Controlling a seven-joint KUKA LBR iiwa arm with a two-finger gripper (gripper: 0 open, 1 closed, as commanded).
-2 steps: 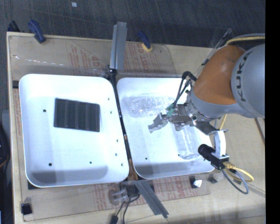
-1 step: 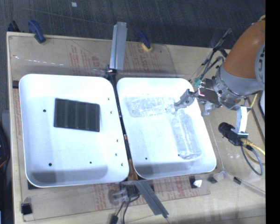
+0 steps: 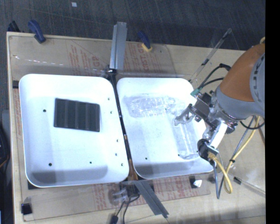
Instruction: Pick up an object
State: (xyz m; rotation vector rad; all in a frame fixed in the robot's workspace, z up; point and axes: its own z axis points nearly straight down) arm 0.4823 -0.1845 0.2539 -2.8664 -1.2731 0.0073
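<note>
The gripper (image 3: pixel 192 116) hangs over the right edge of the right bin (image 3: pixel 149 169) — whether it is wide or narrow I cannot tell. Just beside it a clear plastic bottle (image 3: pixel 186 141) lies along that edge. Another clear bottle (image 3: pixel 148 105) lies toward the bin's far edge. In the left bin (image 3: pixel 65 171) — a dark ribbed block (image 3: pixel 77 115), lying flat.

Overhead light, bright. Both white bins (image 3: pixel 65 85) glare near blown-out; soft shadows along their near walls. Clear plastic bottle (image 3: pixel 149 105) low contrast (barely legible). Floor beyond bench's far edge dim, grainy.
</note>
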